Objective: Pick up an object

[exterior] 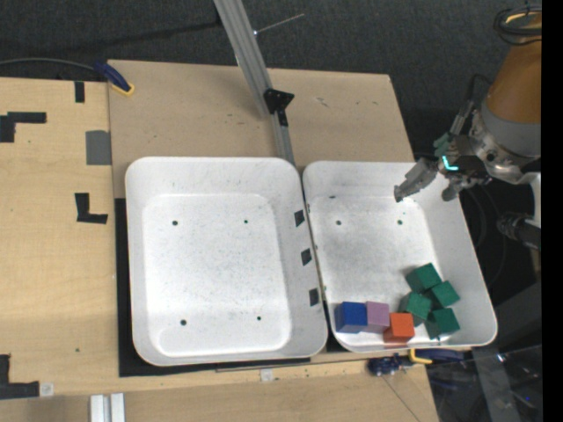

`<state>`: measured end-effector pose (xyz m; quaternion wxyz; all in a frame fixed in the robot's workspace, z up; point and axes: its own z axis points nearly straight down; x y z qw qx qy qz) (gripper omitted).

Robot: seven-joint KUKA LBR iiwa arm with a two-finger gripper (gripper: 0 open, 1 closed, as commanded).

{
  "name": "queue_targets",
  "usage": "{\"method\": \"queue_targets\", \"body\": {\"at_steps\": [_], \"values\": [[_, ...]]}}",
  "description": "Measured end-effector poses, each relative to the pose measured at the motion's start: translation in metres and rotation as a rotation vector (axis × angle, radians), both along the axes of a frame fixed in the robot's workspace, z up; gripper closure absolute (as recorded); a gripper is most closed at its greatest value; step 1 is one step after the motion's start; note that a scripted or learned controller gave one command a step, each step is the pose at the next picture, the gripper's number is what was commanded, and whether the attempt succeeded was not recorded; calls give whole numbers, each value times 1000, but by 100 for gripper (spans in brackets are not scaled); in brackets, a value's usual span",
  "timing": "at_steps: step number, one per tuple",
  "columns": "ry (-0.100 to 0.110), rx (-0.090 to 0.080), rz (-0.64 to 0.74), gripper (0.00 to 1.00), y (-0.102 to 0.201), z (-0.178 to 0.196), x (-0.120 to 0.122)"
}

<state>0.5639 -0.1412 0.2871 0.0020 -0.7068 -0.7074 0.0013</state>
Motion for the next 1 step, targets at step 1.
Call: {"method": "queue_targets", "body": {"at_steps": [1], "values": [[-4,-1,1,0,0,2,1]]}}
